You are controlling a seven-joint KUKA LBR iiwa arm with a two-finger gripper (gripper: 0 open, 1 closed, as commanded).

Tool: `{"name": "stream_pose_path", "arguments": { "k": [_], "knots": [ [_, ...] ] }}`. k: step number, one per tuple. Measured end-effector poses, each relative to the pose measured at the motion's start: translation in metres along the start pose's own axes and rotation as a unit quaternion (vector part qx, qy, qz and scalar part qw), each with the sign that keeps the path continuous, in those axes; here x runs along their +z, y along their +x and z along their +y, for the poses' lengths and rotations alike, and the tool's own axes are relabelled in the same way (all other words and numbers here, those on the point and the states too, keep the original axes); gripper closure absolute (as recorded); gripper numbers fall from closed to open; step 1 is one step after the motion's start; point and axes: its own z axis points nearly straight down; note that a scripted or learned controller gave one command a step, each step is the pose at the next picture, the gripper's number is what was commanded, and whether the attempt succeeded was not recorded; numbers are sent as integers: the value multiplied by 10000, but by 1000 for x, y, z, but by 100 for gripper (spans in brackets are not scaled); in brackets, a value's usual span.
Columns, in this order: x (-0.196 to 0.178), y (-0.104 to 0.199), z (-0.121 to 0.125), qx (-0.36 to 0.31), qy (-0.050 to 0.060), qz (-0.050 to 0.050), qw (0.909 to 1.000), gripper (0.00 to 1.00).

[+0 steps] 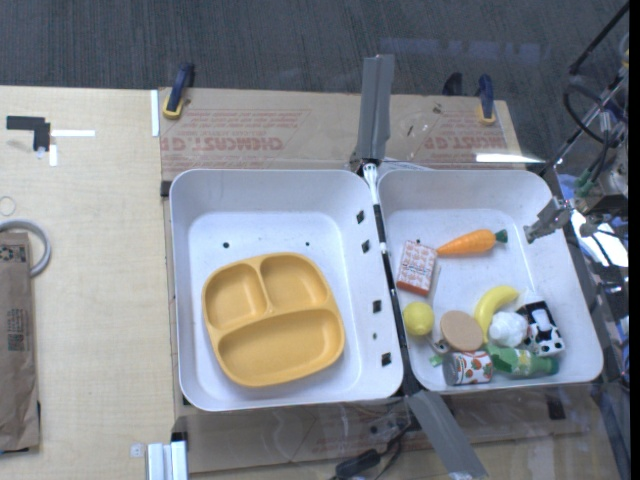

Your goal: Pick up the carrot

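Note:
The carrot (468, 243) is orange with a green stub at its right end. It lies on its side, nearly level, in the upper middle of the right bin (470, 203). It rests alone on the white floor. The nearest thing to it is a small red-and-white box (417, 267), just below and to its left and not touching it.
Below the carrot lie a lemon (419, 318), a banana (495, 305), a brown disc (461, 331), a can (468, 367), a green item (525, 363), a white ball (507, 328) and a black-and-white toy (543, 330). The left bin (190, 268) holds a yellow divided plate (273, 316).

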Motion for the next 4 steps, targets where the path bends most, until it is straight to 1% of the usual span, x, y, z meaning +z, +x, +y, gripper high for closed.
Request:
{"name": "stream_pose_path", "arguments": {
  "k": [1,2,3,4],
  "knots": [
    [84,13,34,-921,-3,0,9957,0],
    [156,51,92,-461,-17,-5,9989,0],
    [156,47,41,396,1,6,9992,0],
    [157,26,-27,1817,2,6,9834,0]
  ]
}}
